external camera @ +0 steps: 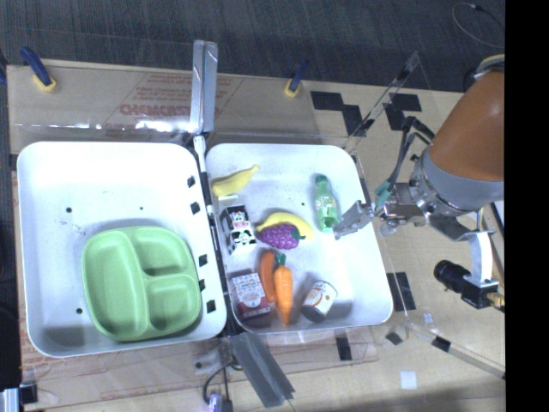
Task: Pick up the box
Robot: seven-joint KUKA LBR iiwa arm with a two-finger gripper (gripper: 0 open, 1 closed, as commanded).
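A single fixed camera is looking down at a slant from above the bench [77,93], taking in both white bins side by side, the left bin [34,230] and the right bin [364,221] together spanning most of the frame. Dark floor is showing along the far edge. The arm [467,157] is reaching in from the right. The view is sitting well back, not close.

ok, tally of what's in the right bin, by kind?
Bananas: 2
Carrots: 2
Grapes: 1
Green bottle: 1
Boxes: 2, cow-print and dark red
Can: 1
Total: 9
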